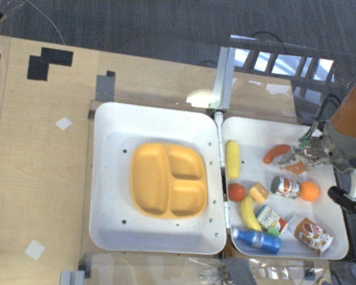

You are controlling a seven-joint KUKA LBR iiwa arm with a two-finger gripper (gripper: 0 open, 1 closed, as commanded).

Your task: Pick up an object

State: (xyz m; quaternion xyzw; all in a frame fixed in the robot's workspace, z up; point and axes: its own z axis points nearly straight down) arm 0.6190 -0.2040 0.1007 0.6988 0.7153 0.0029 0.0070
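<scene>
Left bin point(107, 163) contains a yellow divided tray point(168, 180). Right bin point(337, 245) contains toy foods: corn point(232, 159), banana point(250, 213), blue bottle point(257, 241). The hand point(307, 151) hovers beside a red sausage point(276, 153).

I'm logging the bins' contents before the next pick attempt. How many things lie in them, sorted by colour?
Yellow: 4, the divided tray, corn cob, banana, small block
Red or orange: 3, sausage, tomato, orange ball
Blue: 1, bottle
Mixed print: 3, can, carton, brown pack
Total: 11

Even, bright overhead light; soft shadows. Glare on the bench point(198, 98) behind the bins (and on clear panels). Focus is slightly soft.
</scene>
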